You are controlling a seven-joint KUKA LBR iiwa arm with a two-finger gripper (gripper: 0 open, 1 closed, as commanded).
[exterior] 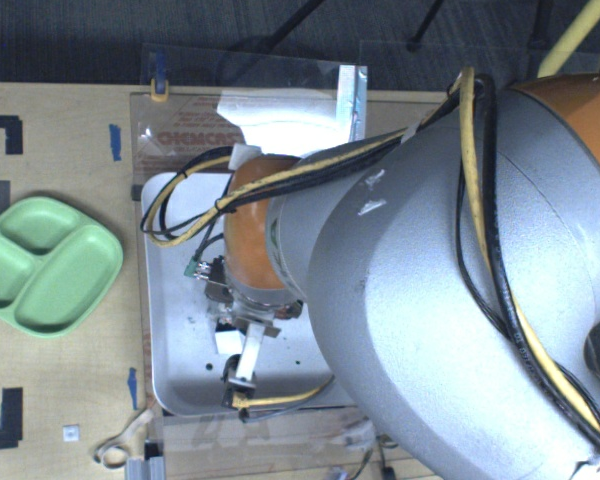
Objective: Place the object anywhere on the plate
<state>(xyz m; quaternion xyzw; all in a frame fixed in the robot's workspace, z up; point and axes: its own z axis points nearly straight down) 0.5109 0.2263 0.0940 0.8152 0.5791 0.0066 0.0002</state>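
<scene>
The arm (pixel 430 268) reaches in from the right and hangs its gripper (pixel 242 368) low over the floor of the white bin (pixel 170 368), near the front wall, while the green plate (pixel 50 266), with its 3 compartments, sits well apart to the left on the wooden surface (pixel 70 118). The step in hand looks like the pick. To do it well, the arm should come straight down, close squarely on the object, and lift clear of the bin wall before it travels left over the plate. A small white piece (pixel 226 341) lies just beside the wrist and may be the object, though it is too small to be sure. The slant of the view hides the tips, so the observer cannot tell whether the jaws are spread, closed or holding anything.
</scene>
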